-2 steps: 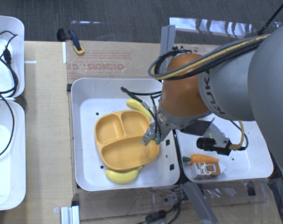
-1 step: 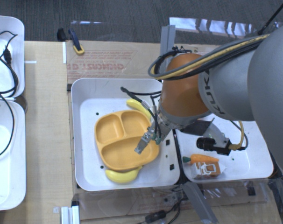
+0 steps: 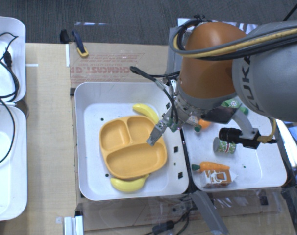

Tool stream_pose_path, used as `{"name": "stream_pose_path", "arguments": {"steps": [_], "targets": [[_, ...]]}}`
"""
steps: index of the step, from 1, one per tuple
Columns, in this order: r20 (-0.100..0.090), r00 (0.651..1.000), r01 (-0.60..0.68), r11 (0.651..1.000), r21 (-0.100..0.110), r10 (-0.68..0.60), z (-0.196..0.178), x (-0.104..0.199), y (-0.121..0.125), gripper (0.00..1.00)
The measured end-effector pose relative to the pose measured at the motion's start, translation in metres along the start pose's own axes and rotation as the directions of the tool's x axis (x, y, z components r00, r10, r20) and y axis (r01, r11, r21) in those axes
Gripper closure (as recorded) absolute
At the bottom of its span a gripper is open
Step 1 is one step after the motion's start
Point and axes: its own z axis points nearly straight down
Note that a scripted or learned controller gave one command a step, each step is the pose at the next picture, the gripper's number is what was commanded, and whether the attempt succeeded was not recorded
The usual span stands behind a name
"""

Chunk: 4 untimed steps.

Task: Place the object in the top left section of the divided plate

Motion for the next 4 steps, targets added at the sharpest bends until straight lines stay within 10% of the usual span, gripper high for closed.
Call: {"name": "stream_pose_path", "arguments": {"steps": [1, 2, 4], "targets": [[0.0, 0.984, 0.176, 0.984, 0.0, -0.176, -0.024, -0.051, 0.048, 0.0], [0.003, 0.984, 0.177, 0.984, 0.0, -0.177, -0.033, -0.052, 0.048, 1.0], [-0.002, 0.914, 0.405, 0.914, 0.0, -0.405, 0.048, -0.012, 0.093, 1.0]]}}
